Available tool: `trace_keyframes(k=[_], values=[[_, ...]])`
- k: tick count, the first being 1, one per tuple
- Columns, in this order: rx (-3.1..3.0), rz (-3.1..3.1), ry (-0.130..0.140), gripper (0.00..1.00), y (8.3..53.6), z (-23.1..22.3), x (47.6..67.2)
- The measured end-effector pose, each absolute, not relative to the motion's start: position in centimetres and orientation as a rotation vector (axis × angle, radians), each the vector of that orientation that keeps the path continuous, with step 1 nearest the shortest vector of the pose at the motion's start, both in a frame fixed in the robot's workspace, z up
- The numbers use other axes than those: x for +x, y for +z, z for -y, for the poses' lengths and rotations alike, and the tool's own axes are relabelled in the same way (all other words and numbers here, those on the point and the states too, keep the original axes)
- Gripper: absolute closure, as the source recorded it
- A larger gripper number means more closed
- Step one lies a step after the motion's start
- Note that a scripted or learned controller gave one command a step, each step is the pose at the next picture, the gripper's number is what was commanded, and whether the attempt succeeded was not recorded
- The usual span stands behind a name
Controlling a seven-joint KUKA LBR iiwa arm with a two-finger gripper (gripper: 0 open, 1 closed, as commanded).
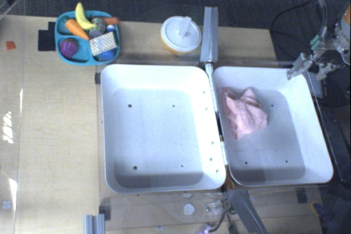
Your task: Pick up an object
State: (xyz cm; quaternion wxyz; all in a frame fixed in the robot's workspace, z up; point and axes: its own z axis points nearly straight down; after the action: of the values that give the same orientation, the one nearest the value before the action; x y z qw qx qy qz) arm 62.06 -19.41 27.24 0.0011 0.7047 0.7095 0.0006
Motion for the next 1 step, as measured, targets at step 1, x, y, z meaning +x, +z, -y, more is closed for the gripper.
trace_keyframes(k=[1], values=[[2.183,-2.26,0.001,0.0,11.15,15.45,61.23]])
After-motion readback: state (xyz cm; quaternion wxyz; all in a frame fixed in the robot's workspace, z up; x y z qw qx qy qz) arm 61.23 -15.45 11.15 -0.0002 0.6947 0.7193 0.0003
